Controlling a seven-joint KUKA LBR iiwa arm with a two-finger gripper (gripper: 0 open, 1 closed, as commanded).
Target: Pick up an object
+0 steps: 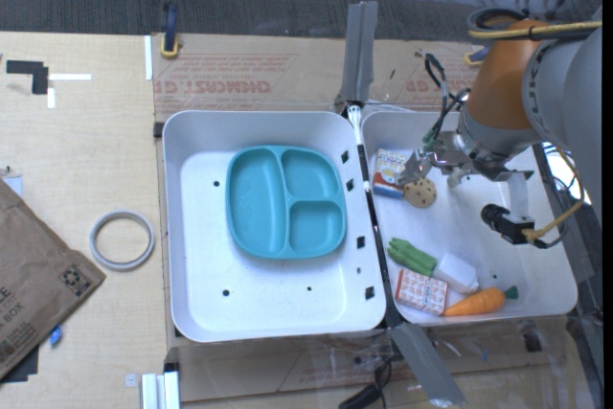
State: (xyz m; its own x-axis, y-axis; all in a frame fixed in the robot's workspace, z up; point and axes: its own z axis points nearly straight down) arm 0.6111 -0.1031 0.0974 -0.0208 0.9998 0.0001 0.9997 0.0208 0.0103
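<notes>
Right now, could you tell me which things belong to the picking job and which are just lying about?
Job: gripper; cookie; small box; green vegetable; carrot; patterned packet; right bin.

Lying about: teal divided plate; tape ring; cardboard box.

A divided plate (285, 202) lies in the left bin (187, 235); a carrot (476, 302) lies in the right bin (546, 297).

Bright even light, soft shadows (sharp)
</notes>
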